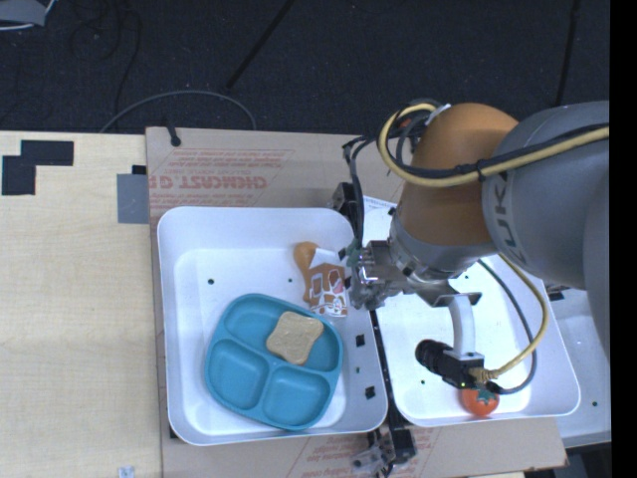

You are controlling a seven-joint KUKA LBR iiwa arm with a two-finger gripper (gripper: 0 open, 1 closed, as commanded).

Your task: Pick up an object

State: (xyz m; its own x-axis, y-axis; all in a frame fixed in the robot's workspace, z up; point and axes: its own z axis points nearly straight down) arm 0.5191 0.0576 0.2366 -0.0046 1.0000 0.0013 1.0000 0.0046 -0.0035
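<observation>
Currently gripper [350,275] is positioned at left bin's [189,267] right wall beside a small carton [326,289]; finger state can't be told, hidden by wrist.

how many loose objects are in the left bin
3: a blue divided plate at the front, a toast slice on it, and a small brown-and-white packet by the right wall. The arm may hide more.

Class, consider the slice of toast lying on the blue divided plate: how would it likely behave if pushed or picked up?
The toast looks thin and flat, so probably light and unlikely to roll. Resting across the plate dividers, it may slide or tip when pushed.
</observation>
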